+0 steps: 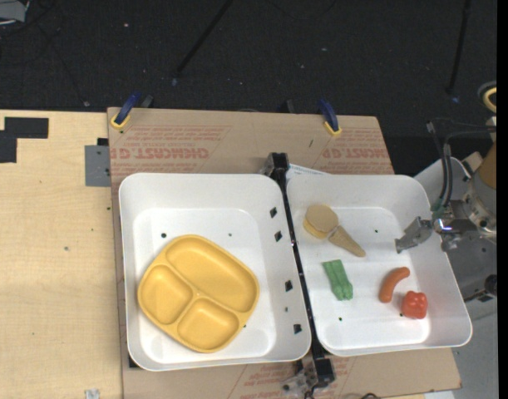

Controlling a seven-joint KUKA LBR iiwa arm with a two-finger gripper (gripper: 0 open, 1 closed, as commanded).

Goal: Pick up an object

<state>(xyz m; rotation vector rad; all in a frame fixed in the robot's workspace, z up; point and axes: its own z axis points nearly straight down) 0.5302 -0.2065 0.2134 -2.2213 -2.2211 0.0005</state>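
The right bin (378, 339) holds a tan ice-cream cone toy (330, 227) near its back left. A green block (337, 278) lies in the middle, an orange sausage (393, 283) to its right, and a small red pepper (414, 304) just below the sausage. My gripper (411, 235) hangs low over the right bin's right side, a little above and to the right of the sausage, with nothing seen in it. The arm behind it is cut off by the frame's right side.
A yellow divided plate (198, 292) lies in the left bin (137, 214). A black divider (288, 256) runs between the bins. Brown cardboard (237, 144) with blue-yellow clamps (329, 116) lies behind them, and a wooden bench (46, 256) spreads to the left.
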